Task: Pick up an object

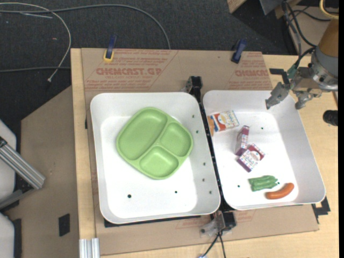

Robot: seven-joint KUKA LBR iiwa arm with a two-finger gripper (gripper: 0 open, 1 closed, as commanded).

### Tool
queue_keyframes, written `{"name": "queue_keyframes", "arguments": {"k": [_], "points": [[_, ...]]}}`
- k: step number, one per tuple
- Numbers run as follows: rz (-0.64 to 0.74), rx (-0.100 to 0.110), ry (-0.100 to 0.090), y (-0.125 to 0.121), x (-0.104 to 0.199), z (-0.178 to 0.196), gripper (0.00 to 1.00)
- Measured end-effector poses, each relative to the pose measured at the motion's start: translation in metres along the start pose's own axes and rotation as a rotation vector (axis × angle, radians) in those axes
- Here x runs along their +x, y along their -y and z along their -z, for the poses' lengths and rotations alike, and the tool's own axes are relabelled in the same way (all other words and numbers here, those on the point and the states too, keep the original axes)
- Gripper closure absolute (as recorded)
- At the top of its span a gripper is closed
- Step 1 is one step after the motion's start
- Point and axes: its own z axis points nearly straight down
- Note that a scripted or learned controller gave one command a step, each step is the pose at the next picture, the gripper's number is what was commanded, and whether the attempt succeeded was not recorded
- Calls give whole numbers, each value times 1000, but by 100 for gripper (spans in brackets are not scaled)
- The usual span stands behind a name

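Overhead, gripper (286, 95) hung open w/ nothing betw. its fingers, above right bin's (308, 144) top-right corner. Green pepper (262, 183) lay just beside hot dog (279, 191).

Overhead slanted view (1 camera)

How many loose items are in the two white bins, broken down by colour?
Green: 2, the green three-compartment plastic plate in the left bin and the small green pepper-shaped toy in the right bin
Purple: 2, the upright purple carton and the flat purple packet
White and red: 1, the white-and-red box
Orange: 1, the orange sausage-shaped toy
Total: 6
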Motion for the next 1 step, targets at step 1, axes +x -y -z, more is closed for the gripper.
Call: {"name": "queue_keyframes", "arguments": {"k": [1], "points": [[3, -13, 3, -3, 1, 8, 0]]}}
